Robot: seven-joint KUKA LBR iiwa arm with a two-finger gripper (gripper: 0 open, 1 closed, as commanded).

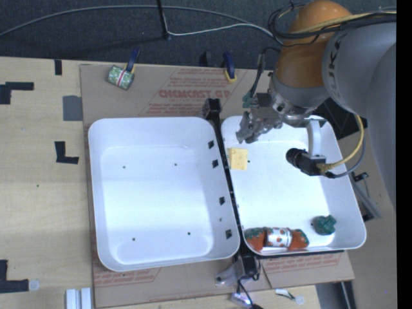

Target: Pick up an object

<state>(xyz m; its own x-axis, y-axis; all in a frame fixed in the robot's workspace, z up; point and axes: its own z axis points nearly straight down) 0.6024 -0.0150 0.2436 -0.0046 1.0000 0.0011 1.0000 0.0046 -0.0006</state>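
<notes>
Here pincer [248, 132] hovers just above yellow block [239, 159] in right bin [347, 205]; finger spread unclear.

The arm [360, 50] runs off the frame's right edge. The gripper [250, 131], upper centre-right, is a dark blur. The small green thing [324, 224], lower right, is too small to identify, as is the one [120, 76] at upper left.
</notes>
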